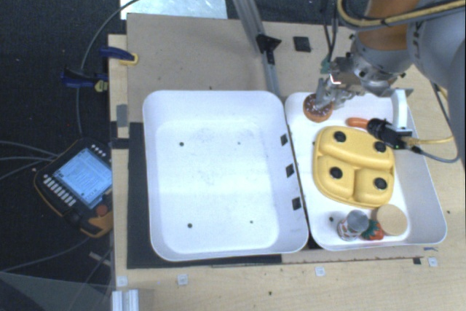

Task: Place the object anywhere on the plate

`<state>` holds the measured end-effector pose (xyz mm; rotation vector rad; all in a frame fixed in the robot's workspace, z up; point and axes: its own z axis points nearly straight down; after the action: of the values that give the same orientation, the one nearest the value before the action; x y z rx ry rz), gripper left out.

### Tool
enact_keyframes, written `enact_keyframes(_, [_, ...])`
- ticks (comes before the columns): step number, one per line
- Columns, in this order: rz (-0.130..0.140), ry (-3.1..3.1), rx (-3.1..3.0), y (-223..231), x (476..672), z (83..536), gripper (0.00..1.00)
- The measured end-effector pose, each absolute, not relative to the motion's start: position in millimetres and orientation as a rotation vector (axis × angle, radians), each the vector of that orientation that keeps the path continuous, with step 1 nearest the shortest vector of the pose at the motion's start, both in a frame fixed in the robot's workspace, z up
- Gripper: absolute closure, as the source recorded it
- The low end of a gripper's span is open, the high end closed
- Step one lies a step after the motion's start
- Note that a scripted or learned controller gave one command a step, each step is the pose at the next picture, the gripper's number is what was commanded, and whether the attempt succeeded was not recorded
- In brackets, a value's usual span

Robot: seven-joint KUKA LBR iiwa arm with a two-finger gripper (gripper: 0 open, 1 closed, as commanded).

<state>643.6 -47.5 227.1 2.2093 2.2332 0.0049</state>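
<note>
**Arm over the right bin's far corner, plate beside it**

The bench is a tan board (196, 54) set on a dark carpeted floor (51, 11), with two shallow white bins side by side. The left bin (156, 178) shows bare white with a few small dark dots. In the right bin (429, 218) lies a yellow plate (353, 164) with sections — it sits near the middle, slightly tilted. Beyond it, at the far left corner, the gripper (324, 100) reaches down onto a small round brown object (316, 111); how far its fingers stand apart cannot be told. Just beside the plate's far edge lies a small orange piece (357, 122). At the near end sit a grey cup-like item (354, 222) and a tan disc (392, 218), touching or nearly so.

Off the bench to the left, a handheld pendant (76, 182) with a lit screen rests on the floor among cables, and blue clamps (109, 54) grip the board's edge.
</note>
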Motion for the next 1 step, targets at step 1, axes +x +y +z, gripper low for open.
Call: enact_keyframes(1, [0.003,2.235,2.211,13.0,634.6,219.6,1.00])
